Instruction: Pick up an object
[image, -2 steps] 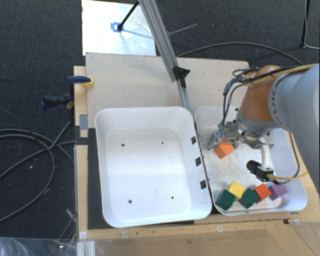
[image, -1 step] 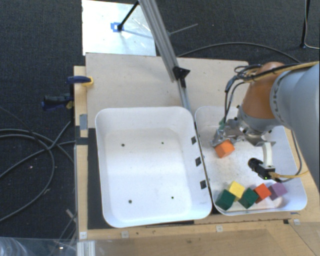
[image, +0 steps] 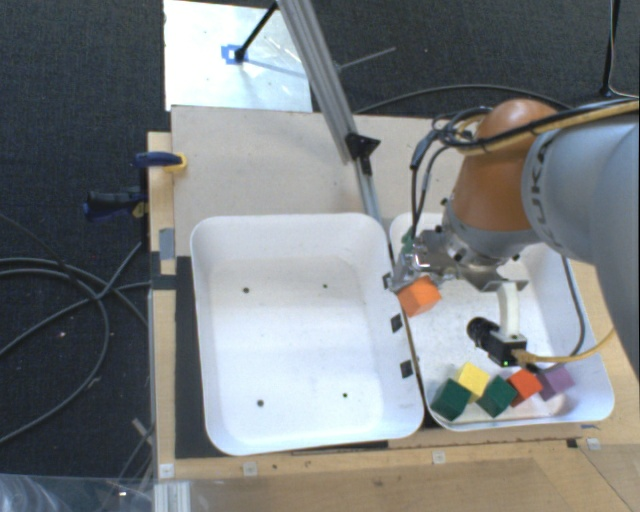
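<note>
Grey and bulky, the arm fills the upper right, with its orange band just above the wrist and black cables looping around it. It reaches in over the right bin, one of two shallow white bins sitting side by side on a pale wooden bench. The left bin shows a few small dark dots on its floor. Dark carpet surrounds the bench, with loose black cables lying on it at the left, and a blue clamp grips the bench's left edge. A slanted metal pole crosses the bench toward the gap between the bins.

At the wrist's lower end, the gripper sits over the left wall of the right bin. An orange block hangs directly beneath it, touching its tip and apparently pinched there, raised above the bin floor.

Along the near wall of the right bin lie other blocks: a yellow block, two green blocks, a red-orange block and a purple block, clustered close together.
</note>
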